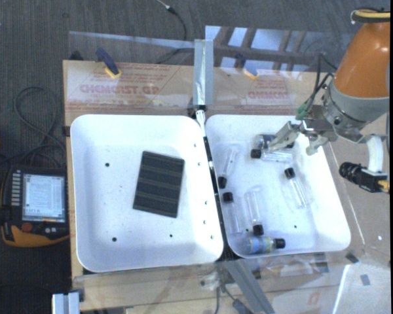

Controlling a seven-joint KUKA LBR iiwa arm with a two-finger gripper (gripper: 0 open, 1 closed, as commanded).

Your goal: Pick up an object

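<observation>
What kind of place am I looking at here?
Probably a robotics test lab: a grey-and-orange robot arm reaches over two white bins on a bench, a handheld control pendant lies alongside on the carpet, and loose cables trail about.

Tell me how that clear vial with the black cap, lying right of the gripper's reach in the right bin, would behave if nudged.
The clear vial lies on its side, so it would probably roll. It looks see-through and smooth, so likely light and slippery between fingers.

— How was the arm (370,57) finished?
— A rounded orange band was seen above a grey wrist.
— And the gripper (300,139)?
— Pale metal fingers (285,135) were fitted, with dark cables alongside.
</observation>
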